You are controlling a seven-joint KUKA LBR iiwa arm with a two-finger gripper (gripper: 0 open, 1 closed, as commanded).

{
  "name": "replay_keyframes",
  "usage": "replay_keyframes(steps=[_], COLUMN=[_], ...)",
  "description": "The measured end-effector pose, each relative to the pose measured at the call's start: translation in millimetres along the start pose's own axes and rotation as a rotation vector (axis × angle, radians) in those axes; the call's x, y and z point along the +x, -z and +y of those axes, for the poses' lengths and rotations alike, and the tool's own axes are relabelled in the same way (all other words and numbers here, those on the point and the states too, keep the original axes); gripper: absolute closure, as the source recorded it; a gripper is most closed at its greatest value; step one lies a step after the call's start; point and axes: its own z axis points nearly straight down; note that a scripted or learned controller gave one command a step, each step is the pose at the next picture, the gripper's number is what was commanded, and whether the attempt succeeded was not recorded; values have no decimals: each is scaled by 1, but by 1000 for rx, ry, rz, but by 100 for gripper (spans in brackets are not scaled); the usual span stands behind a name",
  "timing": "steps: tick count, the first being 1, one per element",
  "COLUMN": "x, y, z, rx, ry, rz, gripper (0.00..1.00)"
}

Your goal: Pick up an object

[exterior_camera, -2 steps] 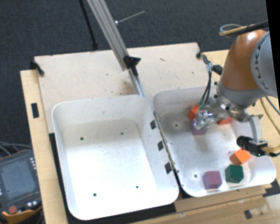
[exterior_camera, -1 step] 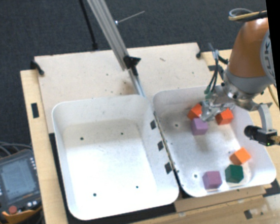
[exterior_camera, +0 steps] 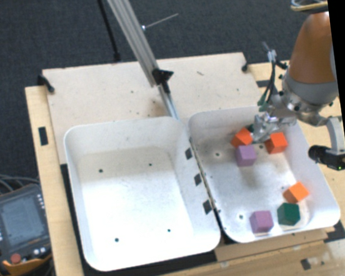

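Low in the right bin (exterior_camera: 302, 167), the end effector (exterior_camera: 263, 130) hung between two orange cubes (exterior_camera: 242, 137); its grip state was unreadable.

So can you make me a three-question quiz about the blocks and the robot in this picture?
1. Which bin holds the blocks?
A. the left one
B. the right one
C. both

2. How many purple blocks are there?
A. one
B. two
C. four

3. Where is the pincer?
A. low in the right bin between two orange blocks
B. high over the left bin
C. on the floor

Answers:
1 B, all six blocks lie in the right bin.
2 B, one purple block sits near the pincer and another by the green block.
3 A, it is down between the orange block and the other orange block.
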Motion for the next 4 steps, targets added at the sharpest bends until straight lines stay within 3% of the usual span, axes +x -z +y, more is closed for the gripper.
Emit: replay_keyframes(steps=[2,4], x=[105,208], y=[6,-15], z=[-4,-21], rx=[6,7], ry=[4,3], rz=[4,2], gripper=[100,100])
